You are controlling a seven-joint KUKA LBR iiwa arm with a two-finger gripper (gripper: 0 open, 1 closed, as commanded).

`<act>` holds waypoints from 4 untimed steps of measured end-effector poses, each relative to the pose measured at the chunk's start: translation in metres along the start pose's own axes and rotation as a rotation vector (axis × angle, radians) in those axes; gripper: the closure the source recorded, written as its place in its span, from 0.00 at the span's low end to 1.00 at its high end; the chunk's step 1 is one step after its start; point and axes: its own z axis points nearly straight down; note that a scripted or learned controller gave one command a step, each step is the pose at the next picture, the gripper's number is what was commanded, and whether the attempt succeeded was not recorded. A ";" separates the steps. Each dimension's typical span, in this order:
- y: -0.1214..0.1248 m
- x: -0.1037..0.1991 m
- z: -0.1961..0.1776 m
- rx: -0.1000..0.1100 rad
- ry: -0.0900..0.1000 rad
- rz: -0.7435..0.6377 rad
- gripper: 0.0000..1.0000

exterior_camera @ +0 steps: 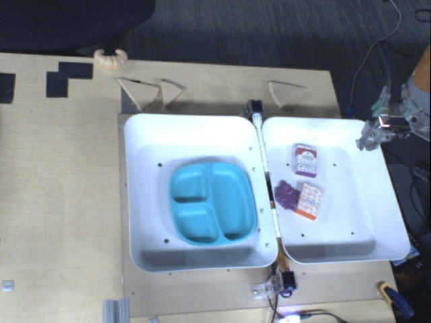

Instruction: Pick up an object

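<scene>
Progress: we judge the pick not yet begun; nothing is lifted, and every object lies on a bin floor.

Gripper: we see the gripper [372, 136] at about three o'clock in the view, over the far right rim of the right bin [337, 237]. It carries nothing that we can see, and it hangs well apart from the objects.

Gripper state: we cannot tell, as it is small and blurred at the picture's edge.

Candidates in the right bin: a small red and white box [305, 160] lies toward twelve o'clock of that bin. An orange and white packet [309, 201] lies near the bin's centre. A purple lump [286, 195] sits at the packet's nine o'clock, touching or just beside it.

Left bin: the left bin [145, 180] holds a blue divided tray [213, 202], lying flat near its middle.

What is left: we reckon the whole task remains, namely moving in over one object, coming down, closing and lifting.

Arm: the arm [417, 99] is cut off by the right edge, so its pose is mostly lost to us.

Hard to make out: the print on the box and the packet is too small to read. We cannot say what the purple lump is made of.

Bench: the bench [60, 200] carries both bins.
</scene>
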 end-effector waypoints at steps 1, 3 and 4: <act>0.069 0.095 0.040 0.000 0.002 -0.003 1.00; 0.076 -0.028 0.041 0.000 -0.001 0.000 1.00; 0.078 -0.027 0.029 -0.006 -0.003 -0.006 1.00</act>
